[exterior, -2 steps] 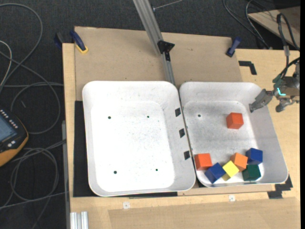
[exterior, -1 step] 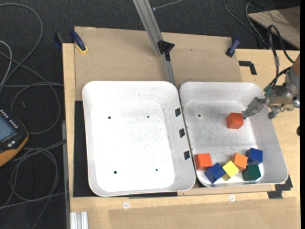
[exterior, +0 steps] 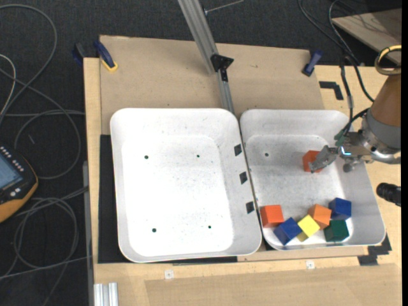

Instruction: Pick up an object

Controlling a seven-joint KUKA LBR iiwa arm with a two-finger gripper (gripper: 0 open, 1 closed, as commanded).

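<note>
An orange-red block (exterior: 310, 160) is seen in the upper middle of the right bin (exterior: 360, 190), well apart from the rest of the blocks, and it's right at the tip of the tool (exterior: 326, 159), which is reaching in from the right. The block seems to be touching or pinched by the tool's tip, but whether it's actually gripped can't be told from this slanted view, so no real claim of a grasp can be made. It also can't be judged if the block is lifted off the bin floor or just sitting on it. So the task looks somewhere in the middle: the approach is done, contact is probably made, but a confirmed lift is yet to be seen. The other candidates are piled along the near edge of the same bin: an orange block (exterior: 272, 215), a blue block (exterior: 287, 229), a yellow block (exterior: 308, 225), another orange one (exterior: 321, 214), a second blue one (exterior: 341, 207) and a green block (exterior: 337, 231), all bunched up close together. The left bin (exterior: 172, 183) sits just beside it on the bench (exterior: 191, 279), with only a few dark dots and speckles on its floor.
</note>
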